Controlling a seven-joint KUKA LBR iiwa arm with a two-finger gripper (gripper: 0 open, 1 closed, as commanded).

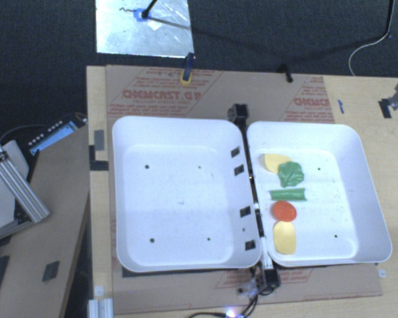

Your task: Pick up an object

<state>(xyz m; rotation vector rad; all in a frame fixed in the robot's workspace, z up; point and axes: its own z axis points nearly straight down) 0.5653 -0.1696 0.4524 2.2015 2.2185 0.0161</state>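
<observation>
The left bin point(179, 197) on the counter point(159, 88) offers nothing to grasp. In the right bin point(358, 177), yellow, green point(290, 173) and red point(284, 211) pieces crowd its left wall, so a grab may snag that wall or two pieces. How the jaws stand I cannot tell.

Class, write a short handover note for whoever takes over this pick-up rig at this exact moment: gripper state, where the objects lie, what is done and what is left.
Gripper: no state to report from the camera view.
Objects: all lie in the right white bin, in a column near its left wall. From back to front: a pale yellow flat piece, a leafy green piece overlapping it, a green bar, an orange-red round piece, a yellow oval piece.
The left white bin sits beside it.
Done: nothing lifted yet.
Left: the whole pick; choose one object, grasp and lift.
</observation>
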